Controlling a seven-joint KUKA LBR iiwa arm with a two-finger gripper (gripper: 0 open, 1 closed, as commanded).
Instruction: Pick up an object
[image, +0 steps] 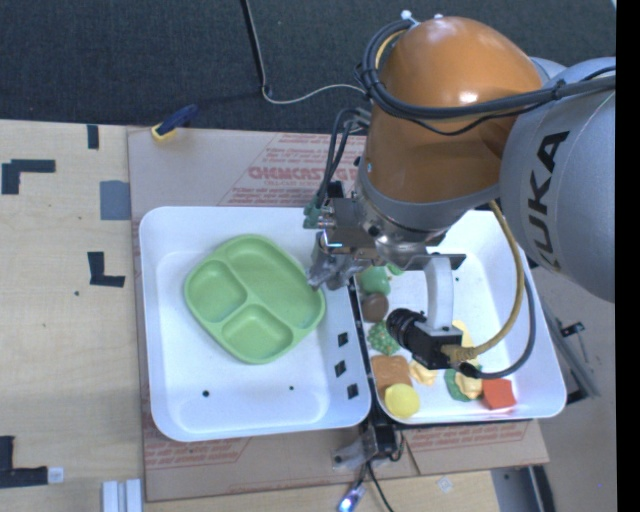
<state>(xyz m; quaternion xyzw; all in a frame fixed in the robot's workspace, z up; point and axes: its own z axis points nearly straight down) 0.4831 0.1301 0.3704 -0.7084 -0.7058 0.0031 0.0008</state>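
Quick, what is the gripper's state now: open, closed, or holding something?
Gripper: cannot be told; it sits low at the divider between the bins.

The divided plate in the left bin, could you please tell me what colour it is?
Light green, seen plainly in the camera view: the divided plate lies in the left bin.

The arm (460, 130) hides the right bin's (530, 330) far half.

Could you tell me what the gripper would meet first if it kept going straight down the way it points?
Probably the small toys in the right bin: the gripper points down near the bins' shared edge, above a green piece and a brown piece. Depth is unclear from this slanted view.
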